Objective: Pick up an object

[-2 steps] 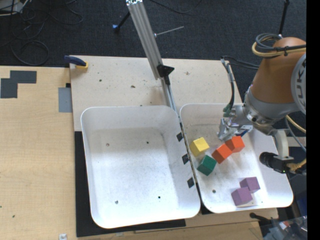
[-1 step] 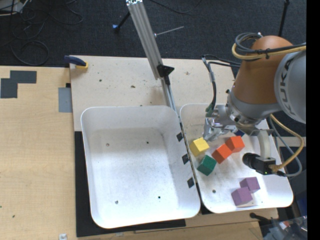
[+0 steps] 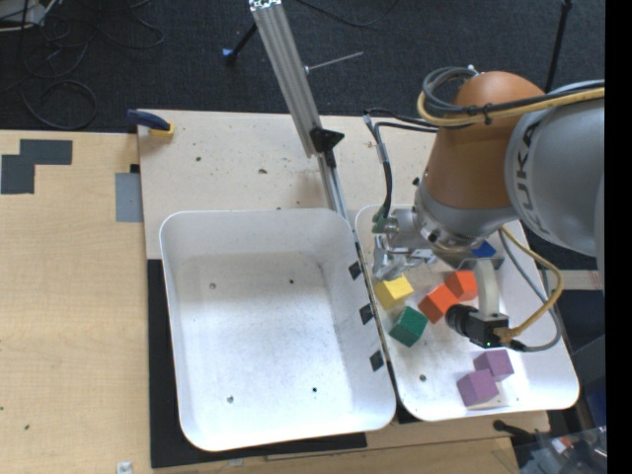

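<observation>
My metal gripper (image 3: 392,255) hangs low over the small yellow block (image 3: 396,289) in the right white bin (image 3: 553,388). Nothing is lifted yet.

Matt white plastic bins (image 3: 197,294) on a pale wood-grain bench (image 3: 59,294); glossy orange band (image 3: 484,156) on the smooth grey arm (image 3: 563,166); ribbed bare-metal rail (image 3: 291,67); matt coloured blocks (image 3: 395,289).

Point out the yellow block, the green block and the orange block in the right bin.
yellow block (image 3: 397,288): camera view, on its top face.
green block (image 3: 408,328): camera view, on its top face.
orange block (image 3: 437,303): camera view, on its upper face.
</observation>
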